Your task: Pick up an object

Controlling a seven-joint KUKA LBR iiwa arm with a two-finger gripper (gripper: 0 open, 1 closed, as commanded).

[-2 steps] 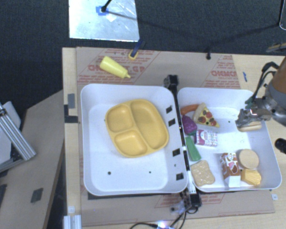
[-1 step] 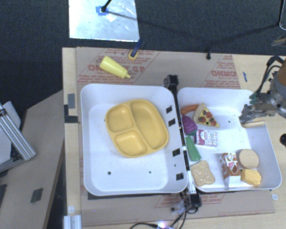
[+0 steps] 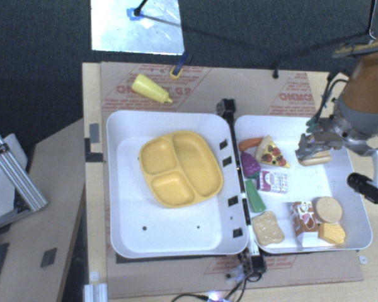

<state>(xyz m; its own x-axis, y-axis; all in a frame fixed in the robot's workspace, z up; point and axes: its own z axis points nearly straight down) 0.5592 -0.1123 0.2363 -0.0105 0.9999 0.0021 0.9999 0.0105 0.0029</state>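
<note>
My gripper (image 3: 312,148) hangs over the far right part of the right bin (image 3: 340,187), its dark fingers right above a tan bread-like piece (image 3: 316,159) lying on the bin floor. Toy food fills the bin's left and front: a pizza slice (image 3: 272,153), an orange carrot piece (image 3: 251,144), a purple item (image 3: 249,165), a pink and white carton (image 3: 273,182), a green stick (image 3: 254,197), a toast slice (image 3: 268,227), a round bun (image 3: 328,209), a brown packet (image 3: 302,216) and an orange cracker (image 3: 332,233).
The left bin (image 3: 126,187) holds a yellow divided plate (image 3: 180,167). A yellow bottle (image 3: 150,89) lies on the cardboard behind the bins. A black divider (image 3: 234,162) runs between the bins. The arm's orange band (image 3: 368,83) is at the right.
</note>
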